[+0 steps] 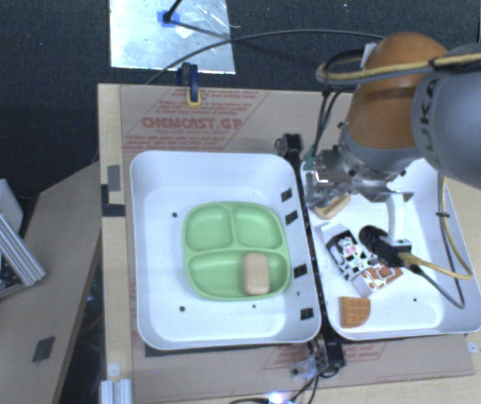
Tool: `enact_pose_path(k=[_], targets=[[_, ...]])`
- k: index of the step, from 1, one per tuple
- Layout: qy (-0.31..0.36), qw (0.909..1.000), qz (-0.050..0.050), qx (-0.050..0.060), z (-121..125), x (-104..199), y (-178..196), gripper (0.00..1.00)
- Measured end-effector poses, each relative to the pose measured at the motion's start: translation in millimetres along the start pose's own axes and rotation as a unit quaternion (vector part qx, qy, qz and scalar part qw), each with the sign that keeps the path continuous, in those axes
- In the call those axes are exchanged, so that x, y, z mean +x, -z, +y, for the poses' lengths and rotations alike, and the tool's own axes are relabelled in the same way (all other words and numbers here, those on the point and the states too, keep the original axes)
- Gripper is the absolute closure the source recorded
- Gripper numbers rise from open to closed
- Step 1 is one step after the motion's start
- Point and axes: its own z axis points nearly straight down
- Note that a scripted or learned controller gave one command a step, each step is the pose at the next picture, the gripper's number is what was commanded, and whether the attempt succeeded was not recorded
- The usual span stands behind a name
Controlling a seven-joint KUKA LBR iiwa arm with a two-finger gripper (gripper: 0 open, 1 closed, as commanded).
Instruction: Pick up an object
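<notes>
Gripper (325,194) low over the right bin (467,311), at its upper left corner, close against the wall shared with the left bin (152,225). Claw state: cannot tell, the wrist body covers it from above. A small tan shape (333,206) shows at the gripper's lower edge; whether it is held or merely lying beneath is unclear. Arm (467,116) comes in from the right, with the orange band (396,66) bulking directly above the wrist. Loose objects in the right bin, all below the gripper and apart from it: a black-and-white patterned card (347,257) near the bin's left wall; an orange-brown packet (381,277) touching the card's lower right edge; a tan waffle-textured square (355,312) near the front wall, just beneath the other two. Left bin: green divided plate (211,225) lying flat at centre, with a tan block (257,273) resting in the right end of its lower compartment. Both bins sit on a printed cardboard sheet (198,120).
</notes>
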Motion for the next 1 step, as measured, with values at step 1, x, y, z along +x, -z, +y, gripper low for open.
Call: enact_pose_path(k=[1], targets=[[0.001,1.0000,0.001,-0.001,-6.9,60.9,-1.1,1.00]])
